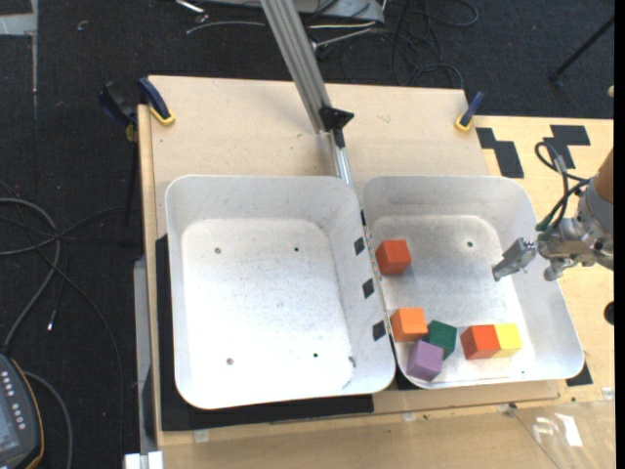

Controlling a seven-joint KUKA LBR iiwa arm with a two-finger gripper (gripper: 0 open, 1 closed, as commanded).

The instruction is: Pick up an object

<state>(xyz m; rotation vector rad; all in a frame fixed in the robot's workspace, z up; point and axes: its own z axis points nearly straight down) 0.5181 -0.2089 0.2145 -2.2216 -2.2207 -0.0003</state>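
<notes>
Arm: a small portion is seen at the right edge, grey-bodied, with a trace of orange at the upper margin. Wrist section: pale metallic grey, blocky, with darker joints. Cable: a thin dark lead is seen looped beside the wrist. Gripper [532, 259]: grey metal, slender fingers [512, 259] of flat, angular form; screws and markings cannot be made out.
</notes>
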